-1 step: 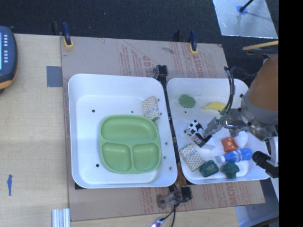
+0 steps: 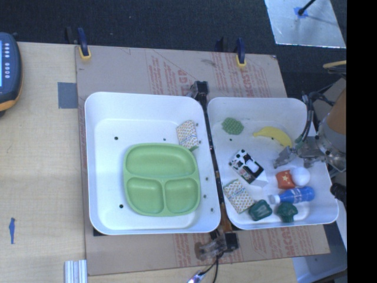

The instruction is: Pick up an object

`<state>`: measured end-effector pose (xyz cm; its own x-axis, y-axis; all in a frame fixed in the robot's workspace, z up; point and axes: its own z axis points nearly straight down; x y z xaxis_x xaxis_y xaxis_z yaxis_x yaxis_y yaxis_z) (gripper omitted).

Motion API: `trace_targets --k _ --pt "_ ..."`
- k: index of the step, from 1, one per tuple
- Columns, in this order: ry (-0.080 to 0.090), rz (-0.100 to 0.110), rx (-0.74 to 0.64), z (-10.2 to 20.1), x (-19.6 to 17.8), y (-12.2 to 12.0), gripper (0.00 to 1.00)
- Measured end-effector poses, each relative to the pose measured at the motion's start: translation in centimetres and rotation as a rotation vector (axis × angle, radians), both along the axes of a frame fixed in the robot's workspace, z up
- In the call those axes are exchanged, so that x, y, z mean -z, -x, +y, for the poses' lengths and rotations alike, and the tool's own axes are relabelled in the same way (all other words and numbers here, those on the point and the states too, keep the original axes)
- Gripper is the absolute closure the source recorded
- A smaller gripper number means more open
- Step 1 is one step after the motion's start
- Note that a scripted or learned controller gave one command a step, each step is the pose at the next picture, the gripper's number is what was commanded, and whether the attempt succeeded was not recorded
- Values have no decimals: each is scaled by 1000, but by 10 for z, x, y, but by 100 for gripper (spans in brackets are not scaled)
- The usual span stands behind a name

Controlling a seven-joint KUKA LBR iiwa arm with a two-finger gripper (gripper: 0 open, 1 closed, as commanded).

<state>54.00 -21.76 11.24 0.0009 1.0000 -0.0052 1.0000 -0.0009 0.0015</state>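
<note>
The gripper (image 2: 287, 156) hangs low over the right bin (image 2: 265, 108), near its right wall, at the end of the grey arm (image 2: 330, 128) that comes in from the right. Its two fingers point to the left and stand spread apart, and I see nothing between them, so it carries no object.

Just under the fingers lie a small orange-red block (image 2: 285, 178) and a white ball (image 2: 301, 175), side by side. The yellow banana (image 2: 273, 135) is just above the fingers, toward the back of the bin. A blue bottle with a white cap (image 2: 293, 196) lies in front of the red block, and two dark green pieces (image 2: 272, 210) sit near the front wall. More to the left are a black and white toy (image 2: 246, 165), a patterned pouch (image 2: 238, 194) and a green round pad (image 2: 232, 125).

The left bin (image 2: 106, 108) holds a green divided plate (image 2: 162, 178) and a second patterned pouch (image 2: 188, 134) at its right side.

In my judgement the task is at the beginning. Nothing is lifted yet; all objects rest on the bin floors. The pincer seems to be in the approach, probably aiming at the red block or the banana, but which one I cannot tell. What is left is to go down, close on one object and raise it.
</note>
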Motion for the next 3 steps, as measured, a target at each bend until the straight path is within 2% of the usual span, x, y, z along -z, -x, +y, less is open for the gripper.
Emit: trace_targets --k 1,2,3 --pt "-5 -2 -15 64 21 -93 0" --pt "-4 1 -2 4 20 -117 0" --pt "-6 7 -9 45 21 -116 0"
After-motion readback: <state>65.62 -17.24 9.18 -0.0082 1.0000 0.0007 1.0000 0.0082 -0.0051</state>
